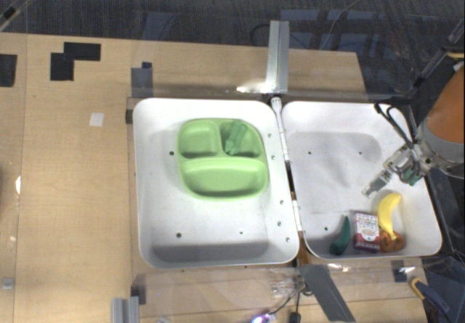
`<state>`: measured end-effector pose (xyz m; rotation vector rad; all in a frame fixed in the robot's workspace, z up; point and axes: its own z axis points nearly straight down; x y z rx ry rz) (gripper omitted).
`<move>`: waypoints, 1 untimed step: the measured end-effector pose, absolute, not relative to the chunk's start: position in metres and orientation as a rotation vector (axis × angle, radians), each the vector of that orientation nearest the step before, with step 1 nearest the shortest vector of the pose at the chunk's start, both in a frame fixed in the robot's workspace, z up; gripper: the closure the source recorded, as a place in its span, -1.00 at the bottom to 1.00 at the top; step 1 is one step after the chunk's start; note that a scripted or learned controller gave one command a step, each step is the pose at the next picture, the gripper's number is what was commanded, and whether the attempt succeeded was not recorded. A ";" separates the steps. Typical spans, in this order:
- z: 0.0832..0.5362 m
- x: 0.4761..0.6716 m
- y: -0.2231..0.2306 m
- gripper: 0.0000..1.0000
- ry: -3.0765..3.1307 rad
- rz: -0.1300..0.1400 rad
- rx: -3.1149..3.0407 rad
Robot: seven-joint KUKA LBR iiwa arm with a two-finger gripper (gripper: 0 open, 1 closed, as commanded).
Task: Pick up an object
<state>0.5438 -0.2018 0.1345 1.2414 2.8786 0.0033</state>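
Wooden bench [65, 191] bears two white bins [218, 249] over dark carpet; claw [379, 184], fingers parted, grips nothing.

My gripper [383, 182] hangs over the right bin [327, 162], just above the banana [389, 214] near its front right corner. A green divided tray [221, 158] sits in the left bin [156, 191].
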 end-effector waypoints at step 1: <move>0.110 0.495 -0.206 -1.00 2.838 0.009 1.292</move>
